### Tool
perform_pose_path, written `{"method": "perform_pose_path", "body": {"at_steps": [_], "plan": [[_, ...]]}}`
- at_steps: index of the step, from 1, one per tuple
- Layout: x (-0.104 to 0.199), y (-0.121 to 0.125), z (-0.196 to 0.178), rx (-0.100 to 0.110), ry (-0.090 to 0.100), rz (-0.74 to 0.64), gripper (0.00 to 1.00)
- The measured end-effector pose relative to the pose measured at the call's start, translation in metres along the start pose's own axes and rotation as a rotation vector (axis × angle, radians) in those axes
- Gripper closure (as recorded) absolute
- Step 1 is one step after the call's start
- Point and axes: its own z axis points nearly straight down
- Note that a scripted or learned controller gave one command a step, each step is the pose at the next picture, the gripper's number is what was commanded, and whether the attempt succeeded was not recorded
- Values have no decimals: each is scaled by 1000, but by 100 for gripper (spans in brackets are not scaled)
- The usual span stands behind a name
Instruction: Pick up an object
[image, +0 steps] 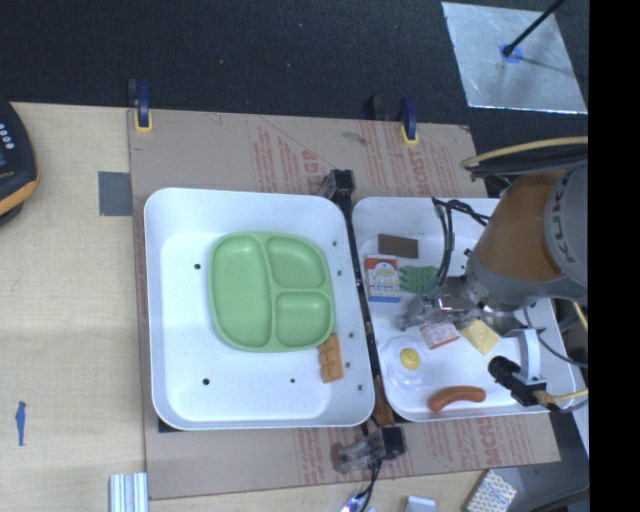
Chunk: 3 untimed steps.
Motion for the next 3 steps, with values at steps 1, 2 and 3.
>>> {"method": "perform_pose_path", "body": {"at_steps": [1, 2, 3], "plan": [[-36, 33, -5, -12, -5, 7, 0], [4, -10, -3, -2, 0, 3, 0], [1, -8, -14, -4, -3, 4, 100]]}}
